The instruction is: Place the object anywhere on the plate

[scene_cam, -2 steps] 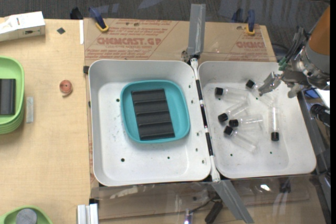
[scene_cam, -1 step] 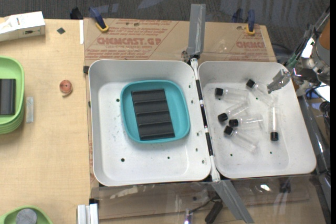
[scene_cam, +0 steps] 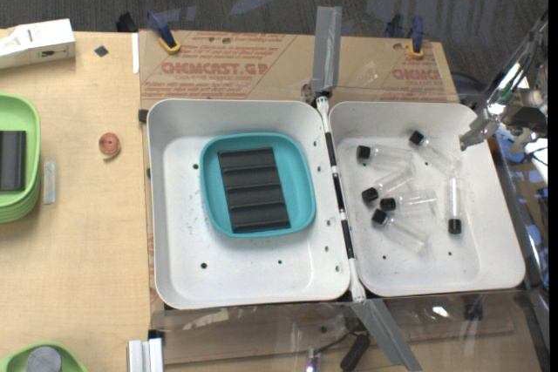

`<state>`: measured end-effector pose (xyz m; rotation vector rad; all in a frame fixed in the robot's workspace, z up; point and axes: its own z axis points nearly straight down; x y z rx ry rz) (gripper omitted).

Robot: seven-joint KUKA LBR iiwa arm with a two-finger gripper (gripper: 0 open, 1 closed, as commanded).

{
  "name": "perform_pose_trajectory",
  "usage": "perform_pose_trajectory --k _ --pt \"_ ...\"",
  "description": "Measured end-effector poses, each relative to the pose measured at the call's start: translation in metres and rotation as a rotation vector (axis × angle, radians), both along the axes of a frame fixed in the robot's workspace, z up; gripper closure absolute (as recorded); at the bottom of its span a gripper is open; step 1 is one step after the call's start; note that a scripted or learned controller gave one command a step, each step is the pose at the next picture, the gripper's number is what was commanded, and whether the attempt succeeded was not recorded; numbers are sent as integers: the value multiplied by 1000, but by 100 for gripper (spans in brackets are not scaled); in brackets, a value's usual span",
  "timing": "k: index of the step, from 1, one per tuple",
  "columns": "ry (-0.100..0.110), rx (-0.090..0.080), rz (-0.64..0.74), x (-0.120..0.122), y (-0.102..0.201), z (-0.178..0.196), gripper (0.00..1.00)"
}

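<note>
- The bench (scene_cam: 78,274) carries two shallow white bins side by side; the left bin (scene_cam: 174,270) and the right bin (scene_cam: 488,270) meet along a middle seam
- A teal plate (scene_cam: 301,187) with a dark ribbed insert sits in the left bin, nearer its far edge
- The gripper (scene_cam: 478,133) hangs at the right bin's far right corner; whether it is released or clenched cannot be told
- Clear vials with black caps (scene_cam: 397,186) lie scattered across the right bin's floor, one (scene_cam: 453,203) near its right edge
</note>
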<state>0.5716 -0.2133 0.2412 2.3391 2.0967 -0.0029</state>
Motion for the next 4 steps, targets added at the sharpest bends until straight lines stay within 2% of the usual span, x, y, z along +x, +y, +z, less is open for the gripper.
perform_pose_trajectory --k 1,2,3,4 --pt "0 0 -21 24 -3 27 0" --pt "0 -1 -25 46 -2 29 0" --pt "0 0 -42 75 -3 57 0" --pt "0 -1 -80 87 -1 46 0"
